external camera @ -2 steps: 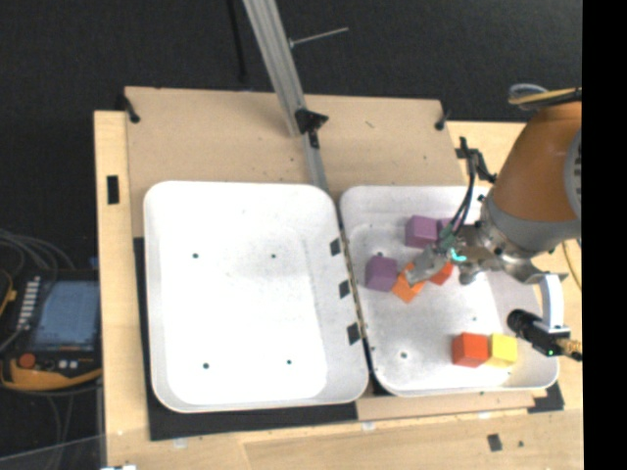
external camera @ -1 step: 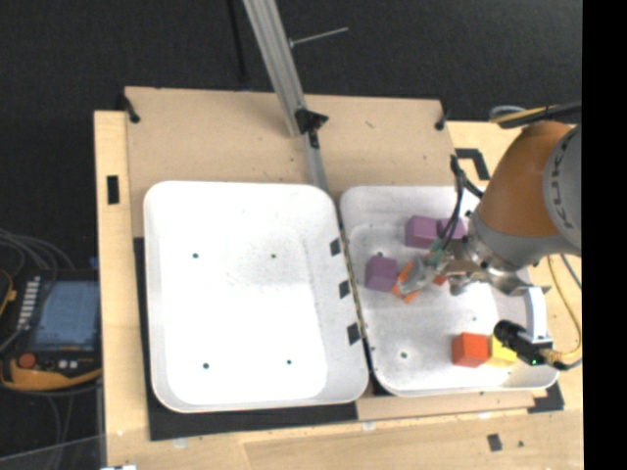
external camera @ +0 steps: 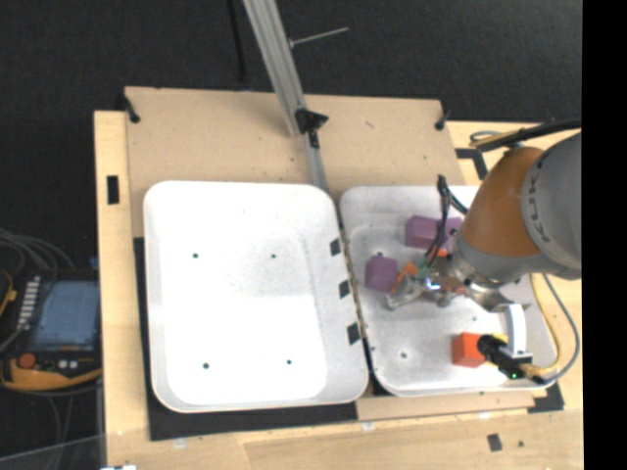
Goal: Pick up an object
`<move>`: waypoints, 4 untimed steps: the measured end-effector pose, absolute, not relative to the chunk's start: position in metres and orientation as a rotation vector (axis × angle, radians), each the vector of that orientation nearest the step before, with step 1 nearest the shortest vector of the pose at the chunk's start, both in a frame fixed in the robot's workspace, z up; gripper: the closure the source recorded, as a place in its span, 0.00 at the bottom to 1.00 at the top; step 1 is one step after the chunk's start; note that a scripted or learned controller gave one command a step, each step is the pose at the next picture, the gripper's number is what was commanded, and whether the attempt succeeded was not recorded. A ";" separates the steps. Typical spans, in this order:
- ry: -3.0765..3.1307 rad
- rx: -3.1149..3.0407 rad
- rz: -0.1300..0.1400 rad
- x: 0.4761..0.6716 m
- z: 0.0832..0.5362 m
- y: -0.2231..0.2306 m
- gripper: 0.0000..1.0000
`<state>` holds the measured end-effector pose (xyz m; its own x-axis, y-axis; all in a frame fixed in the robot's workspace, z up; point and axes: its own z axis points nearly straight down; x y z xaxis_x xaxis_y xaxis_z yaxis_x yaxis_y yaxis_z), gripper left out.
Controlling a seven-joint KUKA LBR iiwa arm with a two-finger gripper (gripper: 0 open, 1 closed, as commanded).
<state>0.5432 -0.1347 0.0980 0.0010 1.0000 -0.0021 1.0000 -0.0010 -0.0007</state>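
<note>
The arm's jaws (external camera: 411, 290) are down in the right bin (external camera: 392, 209), just beside a purple block (external camera: 380, 271); whether they are clenched cannot be told. Nothing looks lifted; grasping and raising the block remain, I judge.

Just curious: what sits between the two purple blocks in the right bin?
Bare white bin floor separates the upper purple block from the lower purple block, in the camera view.
</note>
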 end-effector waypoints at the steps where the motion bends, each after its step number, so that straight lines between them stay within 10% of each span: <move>1: 2.210 2.226 0.006 0.545 0.111 -0.135 1.00; 4: 2.222 2.216 -0.001 0.545 0.216 -0.142 1.00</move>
